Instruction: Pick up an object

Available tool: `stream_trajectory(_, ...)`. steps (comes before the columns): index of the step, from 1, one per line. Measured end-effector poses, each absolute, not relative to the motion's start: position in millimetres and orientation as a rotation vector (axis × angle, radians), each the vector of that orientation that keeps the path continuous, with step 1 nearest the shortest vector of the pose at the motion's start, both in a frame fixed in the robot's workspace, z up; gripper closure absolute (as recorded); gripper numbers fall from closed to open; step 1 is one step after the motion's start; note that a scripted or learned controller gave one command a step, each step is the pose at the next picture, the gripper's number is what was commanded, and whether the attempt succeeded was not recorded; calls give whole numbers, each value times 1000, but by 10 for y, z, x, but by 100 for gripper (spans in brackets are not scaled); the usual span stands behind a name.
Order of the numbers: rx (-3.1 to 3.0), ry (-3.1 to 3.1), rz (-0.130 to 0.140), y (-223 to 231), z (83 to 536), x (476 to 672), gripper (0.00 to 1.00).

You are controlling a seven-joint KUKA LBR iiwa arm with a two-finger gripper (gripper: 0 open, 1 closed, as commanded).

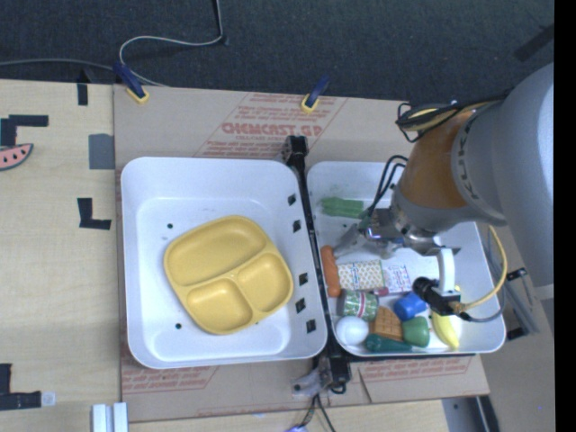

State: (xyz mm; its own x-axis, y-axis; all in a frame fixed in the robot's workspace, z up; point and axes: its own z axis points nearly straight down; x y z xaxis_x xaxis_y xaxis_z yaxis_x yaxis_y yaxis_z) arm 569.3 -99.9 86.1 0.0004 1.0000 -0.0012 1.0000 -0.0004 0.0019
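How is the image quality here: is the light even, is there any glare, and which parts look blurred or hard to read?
In the camera view the light is even and soft, with only faint shadows. The white left bin looks bright but not washed out, and the yellow tray shows a mild sheen. The small items in the right bin are soft and hard to identify. The arm, close to the camera, looks blurred.

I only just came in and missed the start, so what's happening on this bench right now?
A grey robot arm reaches in from the right over the right bin, which holds a pile of small toy food items. Its gripper sits low near a green item at the bin's far side, with nothing visibly held. The left bin holds a yellow divided plate, untouched.
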Motion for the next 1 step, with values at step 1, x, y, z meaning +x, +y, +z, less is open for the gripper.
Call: stream_trajectory(1,2218,2215,-2,-972,861,6045,0)
